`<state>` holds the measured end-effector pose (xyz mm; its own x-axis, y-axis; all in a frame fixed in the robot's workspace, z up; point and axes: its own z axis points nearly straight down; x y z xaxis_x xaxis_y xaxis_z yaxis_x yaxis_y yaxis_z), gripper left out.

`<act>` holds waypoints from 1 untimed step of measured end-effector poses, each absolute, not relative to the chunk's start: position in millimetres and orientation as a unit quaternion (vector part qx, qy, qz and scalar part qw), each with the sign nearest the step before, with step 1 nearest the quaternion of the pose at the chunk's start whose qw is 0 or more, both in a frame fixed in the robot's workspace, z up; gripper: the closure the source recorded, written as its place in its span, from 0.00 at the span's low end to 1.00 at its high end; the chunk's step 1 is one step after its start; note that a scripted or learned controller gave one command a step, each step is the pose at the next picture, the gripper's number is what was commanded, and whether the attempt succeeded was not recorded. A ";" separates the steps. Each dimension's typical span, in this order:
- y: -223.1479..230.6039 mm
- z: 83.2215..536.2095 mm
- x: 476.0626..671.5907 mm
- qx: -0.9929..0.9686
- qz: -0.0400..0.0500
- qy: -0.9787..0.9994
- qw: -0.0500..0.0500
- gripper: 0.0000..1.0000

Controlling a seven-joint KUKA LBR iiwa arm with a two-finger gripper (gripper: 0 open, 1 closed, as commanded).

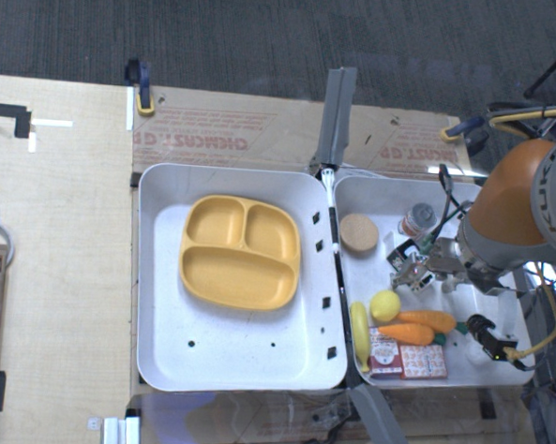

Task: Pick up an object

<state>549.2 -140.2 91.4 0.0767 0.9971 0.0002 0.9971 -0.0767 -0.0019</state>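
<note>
On the counter [58, 278] two white bins are set side by side. The left bin [157, 350] carries a yellow divided plate [241, 253], lying toward its twelve o'clock half. The right bin [373, 196] is entered by the arm [514, 198] from three o'clock, and the claw [412, 270] is held low near the bin's middle. Whether the claw is wide or narrow cannot be told, since its tip is a small dark tangle; nothing is seen gripped in it.

The step in hand is judged to be the approach, with no object yet lifted. The nearest candidates are gathered at six o'clock of the claw: a red-and-white box [409, 358], a carrot [418, 326], a banana [359, 331] and a lemon [385, 306], with a round wooden disc [359, 233] at ten o'clock.

The carrot's long axis is laid from nine to three o'clock, leaf end toward three; the banana's runs twelve to six. A short descent toward six o'clock would be called for next, with the claw closed across the chosen object's narrow width.
</note>
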 end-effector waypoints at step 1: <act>-141.4 99.8 548.6 -0.735 0.001 -0.678 0.002 1.00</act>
